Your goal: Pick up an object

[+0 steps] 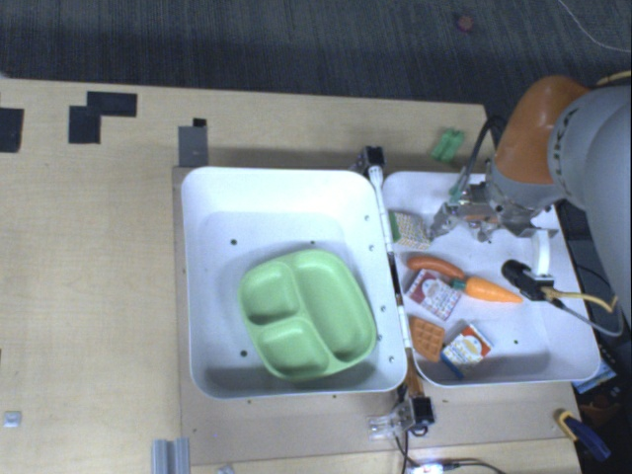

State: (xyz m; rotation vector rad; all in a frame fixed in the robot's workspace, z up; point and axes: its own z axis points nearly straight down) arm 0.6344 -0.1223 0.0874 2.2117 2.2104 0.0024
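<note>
End effector (pixel 446 217) over right white bin (pixel 553 358), finger state unclear; orange plastic carrot (pixel 491 289) just below; green divided tray (pixel 307 312) in left bin (pixel 212 265).

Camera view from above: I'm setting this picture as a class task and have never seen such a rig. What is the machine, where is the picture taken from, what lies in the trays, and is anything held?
The picture comes from one fixed camera above a wooden bench, looking down at a slant. The machine is a robot arm, grey with an orange band, reaching in from the right. Its two-finger gripper hangs over the back of the right bin; nothing can be seen between its fingers.

Two shallow white bins sit side by side. The left bin holds a green divided plate. The right bin holds small toy foods: a carrot, a sausage, a waffle, a red and white packet and a small carton. A green item lies on the bench behind the bins.
</note>
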